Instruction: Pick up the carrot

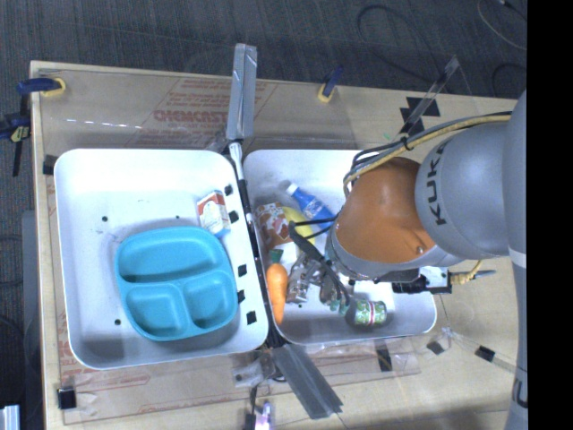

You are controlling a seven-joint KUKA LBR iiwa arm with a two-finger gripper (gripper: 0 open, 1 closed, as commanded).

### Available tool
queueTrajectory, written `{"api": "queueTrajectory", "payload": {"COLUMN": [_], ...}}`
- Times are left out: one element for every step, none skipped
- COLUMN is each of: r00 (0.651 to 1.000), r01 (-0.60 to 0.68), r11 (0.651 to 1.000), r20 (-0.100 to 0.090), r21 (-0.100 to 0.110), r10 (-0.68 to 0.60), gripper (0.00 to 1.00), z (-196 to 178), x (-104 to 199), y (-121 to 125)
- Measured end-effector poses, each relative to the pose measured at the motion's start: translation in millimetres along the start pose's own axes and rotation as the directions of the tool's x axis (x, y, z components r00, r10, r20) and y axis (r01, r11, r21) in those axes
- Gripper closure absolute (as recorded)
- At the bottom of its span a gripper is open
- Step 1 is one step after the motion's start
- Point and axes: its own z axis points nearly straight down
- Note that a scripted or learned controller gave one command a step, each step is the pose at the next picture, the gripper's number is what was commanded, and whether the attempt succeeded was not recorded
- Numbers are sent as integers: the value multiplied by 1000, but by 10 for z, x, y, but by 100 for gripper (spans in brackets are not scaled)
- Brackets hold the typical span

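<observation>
Carrot (277,291): lower centre of frame, against right bin's (407,325) left wall; stiff, light, smooth.
Hold: I judge mid-length best.
My tool (309,280): state cannot be told.

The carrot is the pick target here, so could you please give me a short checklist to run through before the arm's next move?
1. Target located: the carrot lies in the right bin, against its left wall. Ok.
2. Carrot free of the gripper: it lies to the gripper's left, not between the fingers. Ok.
3. Finger opening: hidden in the wrist's clutter. Cannot tell.
4. Room around the carrot: the bin wall crowds one side and a brown packet lies just behind it. Not ok.
5. Neighbours that might be knocked: a green can lies near the gripper. Not ok.
6. Other bin: the blue tray sits well away from the pick. Ok.
</observation>
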Motion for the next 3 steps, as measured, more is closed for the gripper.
{"api": "queueTrajectory", "payload": {"r00": [998, 999, 980], "r01": [56, 37, 196], "r11": [998, 999, 980], "r20": [-19, -19, -18], "r21": [-18, -17, -20], "r10": [-56, -37, -196], "gripper": [100, 100, 100], "z": [-908, -1268, -921], "x": [285, -206, 403], "y": [577, 1113, 1768]}}
